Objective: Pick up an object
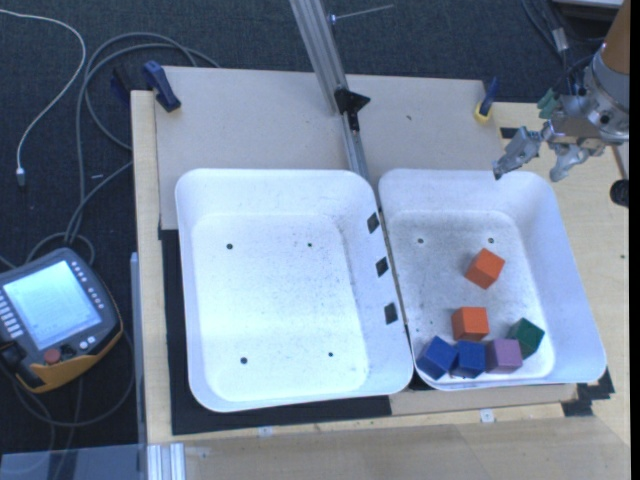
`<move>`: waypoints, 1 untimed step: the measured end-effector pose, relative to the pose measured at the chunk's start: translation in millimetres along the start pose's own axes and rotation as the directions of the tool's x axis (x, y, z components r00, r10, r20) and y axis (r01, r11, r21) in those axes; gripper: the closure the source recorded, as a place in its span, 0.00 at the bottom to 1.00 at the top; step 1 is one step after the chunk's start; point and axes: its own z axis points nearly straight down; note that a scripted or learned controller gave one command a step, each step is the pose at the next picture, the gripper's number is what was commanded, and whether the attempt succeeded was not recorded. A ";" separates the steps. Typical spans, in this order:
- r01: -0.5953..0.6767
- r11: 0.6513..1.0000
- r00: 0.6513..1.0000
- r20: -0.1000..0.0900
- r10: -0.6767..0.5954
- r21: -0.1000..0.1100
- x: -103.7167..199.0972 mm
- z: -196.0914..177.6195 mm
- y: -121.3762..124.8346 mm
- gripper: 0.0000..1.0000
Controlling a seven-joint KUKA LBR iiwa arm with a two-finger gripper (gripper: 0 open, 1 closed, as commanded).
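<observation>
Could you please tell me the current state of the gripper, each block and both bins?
gripper: open, holding nothing, above right bin's far rim.
orange blocks: two, apart, resting in right bin.
blue blocks: two, side by side.
purple block: beside blue.
green block: tilted.
right bin: holds all blocks.

My pale wooden bench (270, 118) carries two shallow white plastic bins side by side, the left bin (200, 218) and the right bin (565, 258), touching along their inner rims. A black mat (180, 408) lies under the left bin. Blue clamps (160, 85) grip the bench's far edge at both corners.
</observation>
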 end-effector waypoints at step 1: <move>-0.003 1.000 1.000 -0.003 0.003 0.009 -15.5 137.4 -25.5 0.00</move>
